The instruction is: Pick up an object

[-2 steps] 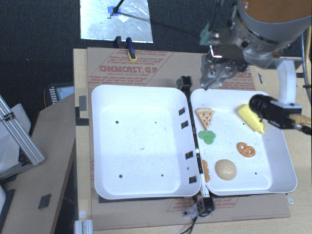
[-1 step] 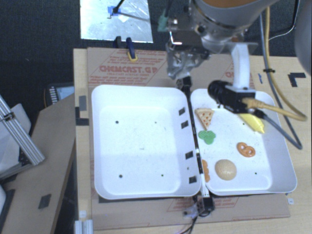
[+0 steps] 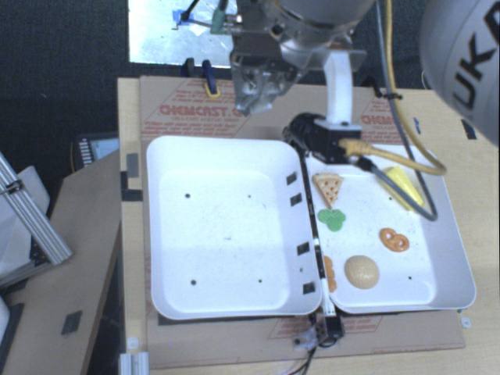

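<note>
My gripper (image 3: 251,92) hangs high over the back edge of the left bin (image 3: 156,233), above the cardboard behind it. The right bin (image 3: 449,276) holds a pizza-slice toy (image 3: 329,187), a small green piece (image 3: 333,219), an orange pretzel (image 3: 394,241), a round tan bun (image 3: 362,272), a yellow item (image 3: 406,184) partly under the yellow cable, and a small orange piece (image 3: 329,273) against the divider. Nothing shows beneath the gripper.
Both bins rest on a cardboard sheet (image 3: 187,104) on the bench. Blue and yellow clamps (image 3: 209,78) stand at the cardboard's back edge. An aluminium frame (image 3: 31,217) leans at the left. The arm's grey body (image 3: 461,45) looms over the top right.
</note>
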Controlling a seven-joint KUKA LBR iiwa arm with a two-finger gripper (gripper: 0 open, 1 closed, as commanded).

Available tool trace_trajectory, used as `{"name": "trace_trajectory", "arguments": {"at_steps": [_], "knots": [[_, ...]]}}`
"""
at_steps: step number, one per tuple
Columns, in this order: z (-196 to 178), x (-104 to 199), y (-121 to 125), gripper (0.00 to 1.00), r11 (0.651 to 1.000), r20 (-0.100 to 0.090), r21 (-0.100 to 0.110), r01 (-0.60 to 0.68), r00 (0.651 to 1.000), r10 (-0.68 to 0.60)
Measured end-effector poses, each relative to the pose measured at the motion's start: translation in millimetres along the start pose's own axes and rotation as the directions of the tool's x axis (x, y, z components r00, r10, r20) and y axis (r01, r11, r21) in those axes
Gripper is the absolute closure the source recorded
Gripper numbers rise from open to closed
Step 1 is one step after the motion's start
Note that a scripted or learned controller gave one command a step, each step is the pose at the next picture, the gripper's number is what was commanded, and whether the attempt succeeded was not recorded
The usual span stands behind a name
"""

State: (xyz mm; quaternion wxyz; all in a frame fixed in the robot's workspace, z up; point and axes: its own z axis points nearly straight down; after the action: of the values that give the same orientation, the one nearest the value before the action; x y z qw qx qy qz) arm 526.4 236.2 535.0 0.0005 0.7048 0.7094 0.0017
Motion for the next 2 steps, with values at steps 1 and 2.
{"name": "trace_trajectory", "arguments": {"at_steps": [1, 2], "knots": [[1, -3, 87, 1.0, 1.0, 0.001, -0.003, -0.008, 1.0, 0.008], [-1, -113, 25, 1.0, 1.0, 0.003, 0.002, -0.015, 1.0, 0.015]]}}
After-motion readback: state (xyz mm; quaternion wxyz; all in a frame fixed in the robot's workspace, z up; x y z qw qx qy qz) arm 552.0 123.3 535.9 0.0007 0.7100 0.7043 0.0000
